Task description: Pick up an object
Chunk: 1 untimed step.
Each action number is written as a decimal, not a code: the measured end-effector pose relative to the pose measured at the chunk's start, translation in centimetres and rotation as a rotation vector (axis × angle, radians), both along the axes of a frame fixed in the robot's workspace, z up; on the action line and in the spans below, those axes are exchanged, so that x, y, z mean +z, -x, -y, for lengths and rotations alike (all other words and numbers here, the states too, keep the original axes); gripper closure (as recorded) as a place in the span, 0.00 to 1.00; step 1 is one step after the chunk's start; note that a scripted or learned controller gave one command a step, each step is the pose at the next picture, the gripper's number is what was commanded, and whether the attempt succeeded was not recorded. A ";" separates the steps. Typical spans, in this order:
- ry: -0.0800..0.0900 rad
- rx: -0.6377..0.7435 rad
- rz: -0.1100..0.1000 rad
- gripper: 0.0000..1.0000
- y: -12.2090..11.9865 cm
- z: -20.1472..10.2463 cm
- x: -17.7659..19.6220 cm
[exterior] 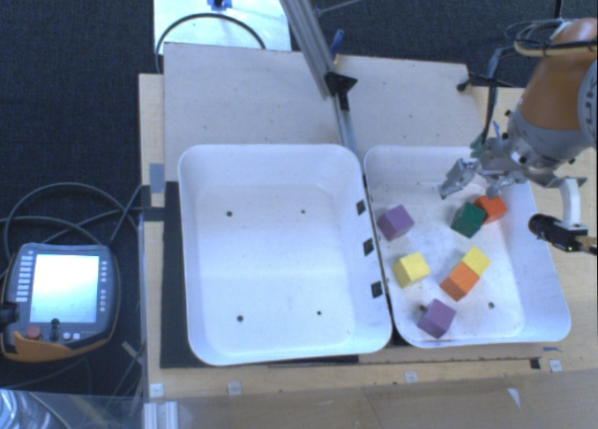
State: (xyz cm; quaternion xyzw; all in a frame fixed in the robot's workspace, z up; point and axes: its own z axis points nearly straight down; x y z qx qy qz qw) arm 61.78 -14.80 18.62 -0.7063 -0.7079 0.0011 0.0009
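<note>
- The gripper (467,178) is seen over the right bin (542,320), far side; whether its fingers are apart cannot be told.
- Coloured blocks lie scattered there, the green block (468,220) nearest the gripper.

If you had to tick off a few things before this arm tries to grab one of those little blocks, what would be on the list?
1. Blocks in the right bin to pick from: ok.
2. Pincer over that bin: ok.
3. A block near it: ok, the green block lies just below it in the view.
4. Green block free to grasp: not ok, the orange block looks pressed against it.
5. Pincer height above the blocks: cannot tell.
</note>
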 end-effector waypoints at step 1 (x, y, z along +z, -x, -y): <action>0.000 -0.001 0.000 0.00 0.1 0.9 -5.6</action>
